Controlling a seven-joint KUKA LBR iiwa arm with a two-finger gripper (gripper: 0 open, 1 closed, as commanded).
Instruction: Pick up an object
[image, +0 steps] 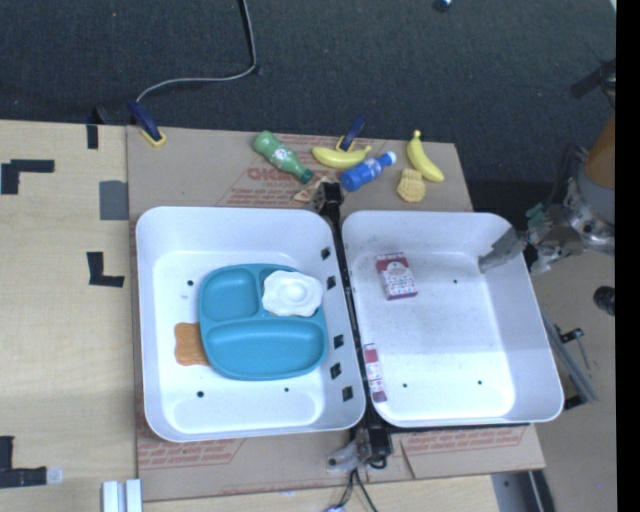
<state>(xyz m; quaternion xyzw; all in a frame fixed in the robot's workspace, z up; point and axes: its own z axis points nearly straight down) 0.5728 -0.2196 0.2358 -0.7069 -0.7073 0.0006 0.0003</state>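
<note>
1. Camera view. The gripper (497, 258) is hanging at the upper right rim of the right bin (520, 400). Its fingers are too small and blurred to read, so I cannot tell how it is set; nothing is showing between them.
2. The nearest thing to pick is a small red card box (397, 277), lying flat on the right bin's floor, to the left of the gripper and a little below it, apart from it. Nothing is standing between the two.
3. Further left, past the divider, the left bin (160, 300) is holding a blue divided plate (262, 335). A white egg-like piece (292, 294) is sitting on the plate's upper right part, and an orange piece (187, 344) is lying against the plate's left edge.
4. Up and left of the gripper, outside the bins on the cardboard, are lying a green bottle (281, 156), a banana (341, 156), a blue bottle (366, 171), a second banana (424, 158) and a small yellow piece (411, 185).
</note>
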